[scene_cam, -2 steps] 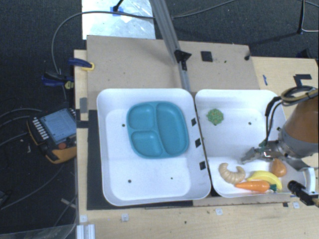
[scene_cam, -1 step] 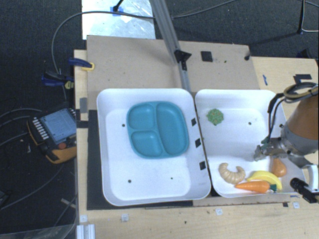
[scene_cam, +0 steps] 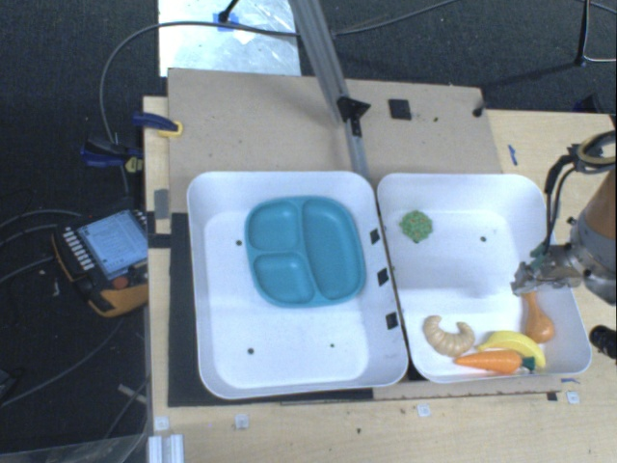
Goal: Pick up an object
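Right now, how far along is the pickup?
Nothing looks lifted yet: the croissant, banana, carrot and broccoli all lie in the right bin. In hand: the pincer sits low at that bin's right edge, just above an orange piece. Left: a clear grasp and lift.

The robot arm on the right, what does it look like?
It's a grey arm with an orange part above the wrist. A black cable loops up beside it. At the tip sits a small grey metal end effector, by the edge of the right white bin.
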